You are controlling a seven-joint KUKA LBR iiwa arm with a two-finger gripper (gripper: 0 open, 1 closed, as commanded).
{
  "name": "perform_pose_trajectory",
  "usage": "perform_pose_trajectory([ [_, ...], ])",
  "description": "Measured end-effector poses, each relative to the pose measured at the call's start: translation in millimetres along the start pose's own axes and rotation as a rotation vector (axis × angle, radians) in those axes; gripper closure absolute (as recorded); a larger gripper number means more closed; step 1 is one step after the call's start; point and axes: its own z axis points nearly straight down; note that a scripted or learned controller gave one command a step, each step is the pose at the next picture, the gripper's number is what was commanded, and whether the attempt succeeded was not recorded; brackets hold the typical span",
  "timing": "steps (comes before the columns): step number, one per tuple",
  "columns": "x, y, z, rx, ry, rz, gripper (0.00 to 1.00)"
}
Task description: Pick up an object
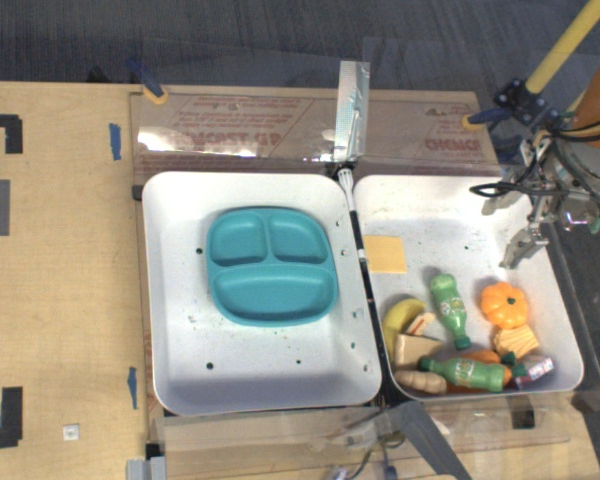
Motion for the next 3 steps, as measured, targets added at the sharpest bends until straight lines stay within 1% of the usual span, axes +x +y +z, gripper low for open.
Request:
perform_pose_trajectory([
  [1,28,58,88,0.003,-0.026,0.019,0.0],
  [2,84,99,111,-0.003,-0.007,0.083,0.0],
  [3,121,0,107,0.005,-0.012,0.031,0.0],
])
